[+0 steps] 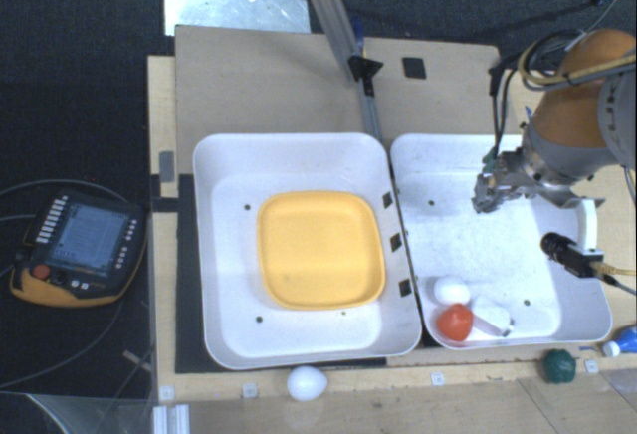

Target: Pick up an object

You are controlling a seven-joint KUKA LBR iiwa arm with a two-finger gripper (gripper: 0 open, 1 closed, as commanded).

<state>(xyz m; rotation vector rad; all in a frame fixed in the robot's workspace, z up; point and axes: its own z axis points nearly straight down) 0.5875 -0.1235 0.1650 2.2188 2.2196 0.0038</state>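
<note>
Approach step: gripper (485, 195) hangs over the right bin (428, 163), finger state cannot be told, nothing seen held; red ball (456, 323) and white egg (451, 291) lie at the near edge, so next move calls for reaching nearer and descending.

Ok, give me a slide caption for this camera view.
Arm's claw hovers over the right bin; red ball and white egg sit near its front; yellow plate in left bin.

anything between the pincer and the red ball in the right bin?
No. The camera view shows bare white bin floor between the pincer and the red ball, apart from a white egg touching the ball's upper edge.
</note>
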